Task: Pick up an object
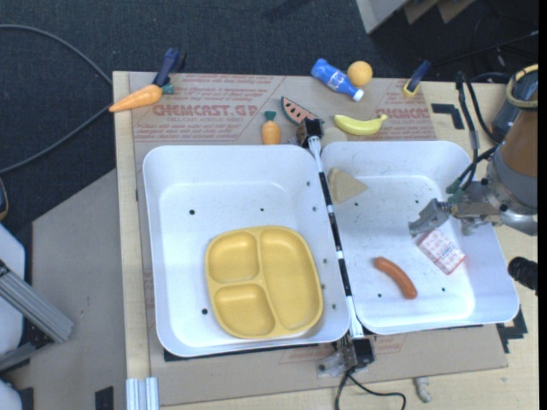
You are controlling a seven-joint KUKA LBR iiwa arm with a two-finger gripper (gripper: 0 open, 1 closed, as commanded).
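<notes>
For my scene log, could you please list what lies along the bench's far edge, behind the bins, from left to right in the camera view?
Carrot → small orange bottle → watermelon slice → blue bottle → banana

Two bins point(171, 178) were seen white, dotted with small dark holes. Divided plate point(262, 280) in left bin was yellow. Sausage point(396, 277) in right bin was orange-red; packet point(440, 249) beside it white with red print; flat wedge point(344, 184) tan. Bench board point(214, 105) was tan with red lettering. Carrot point(137, 99) was orange with green top, banana point(360, 124) yellow, bottle point(335, 79) blue with white cap, ball point(360, 72) orange. Floor point(85, 24) was dark.
</notes>
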